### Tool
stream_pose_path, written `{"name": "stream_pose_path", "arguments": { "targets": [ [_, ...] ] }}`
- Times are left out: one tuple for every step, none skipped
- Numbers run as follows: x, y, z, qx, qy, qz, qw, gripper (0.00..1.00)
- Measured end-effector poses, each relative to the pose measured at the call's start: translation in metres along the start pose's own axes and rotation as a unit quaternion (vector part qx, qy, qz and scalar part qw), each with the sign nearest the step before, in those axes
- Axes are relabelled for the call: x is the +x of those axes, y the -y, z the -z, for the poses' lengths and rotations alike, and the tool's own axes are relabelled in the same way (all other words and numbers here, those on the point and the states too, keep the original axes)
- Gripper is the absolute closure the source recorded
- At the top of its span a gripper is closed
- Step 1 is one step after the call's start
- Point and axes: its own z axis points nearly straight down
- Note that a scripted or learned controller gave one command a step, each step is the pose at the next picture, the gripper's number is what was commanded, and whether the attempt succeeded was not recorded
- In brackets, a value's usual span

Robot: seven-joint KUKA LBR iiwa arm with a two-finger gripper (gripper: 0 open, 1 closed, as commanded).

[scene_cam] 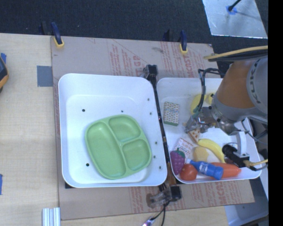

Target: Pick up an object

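The right bin (pixel 179 86) holds several small objects: a checkered green block (pixel 170 112), a yellow banana (pixel 212 147), a purple grape bunch (pixel 178 159), a red tomato (pixel 188 172), a blue and orange marker-like piece (pixel 212 169), and a tan cracker-like piece (pixel 194 135). My gripper (pixel 196 124) reaches down into the middle of this bin, just above the cracker piece and right of the green block. A yellow item (pixel 198 100) lies partly hidden behind the wrist.
The left bin (pixel 70 91) holds a green three-compartment plate (pixel 118 146). A black divider clamp (pixel 151 71) sits between the bins. The grey and orange arm (pixel 238 91) covers the right bin's right side. Cables trail near its lower right corner.
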Motion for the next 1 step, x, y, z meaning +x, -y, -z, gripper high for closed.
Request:
{"name": "stream_pose_path", "arguments": {
  "targets": [
    [0.0791, 0.0349, 0.0904, -0.001, -0.001, -0.001, 1.0000, 1.00]
  ]
}}
